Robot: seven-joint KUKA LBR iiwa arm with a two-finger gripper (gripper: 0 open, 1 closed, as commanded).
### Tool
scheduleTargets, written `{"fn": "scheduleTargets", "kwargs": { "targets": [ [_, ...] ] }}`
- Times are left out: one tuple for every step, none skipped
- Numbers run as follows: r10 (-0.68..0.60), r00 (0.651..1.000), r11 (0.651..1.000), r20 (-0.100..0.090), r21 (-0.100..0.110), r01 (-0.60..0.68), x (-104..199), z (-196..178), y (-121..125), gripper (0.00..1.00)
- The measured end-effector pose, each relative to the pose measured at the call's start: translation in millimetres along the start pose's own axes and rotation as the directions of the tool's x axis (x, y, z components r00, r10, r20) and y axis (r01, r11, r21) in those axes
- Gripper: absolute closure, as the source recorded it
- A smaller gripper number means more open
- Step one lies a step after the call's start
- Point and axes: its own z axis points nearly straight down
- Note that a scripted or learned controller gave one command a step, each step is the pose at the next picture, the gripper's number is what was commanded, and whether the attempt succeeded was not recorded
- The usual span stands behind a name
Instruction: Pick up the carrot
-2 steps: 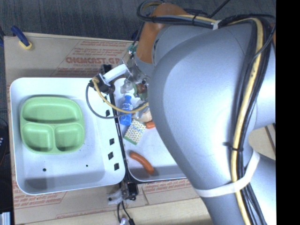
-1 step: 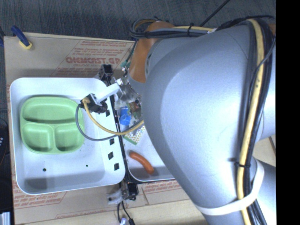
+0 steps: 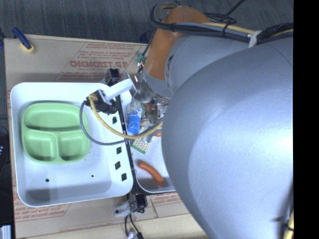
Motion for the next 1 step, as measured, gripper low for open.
{"fn": "scheduleTargets", "kwargs": {
  "targets": [
    [-0.032,0.999,0.999,0.003,-0.001,0.032,41.1,65.7,-33.8,0.0]
  ]
}}
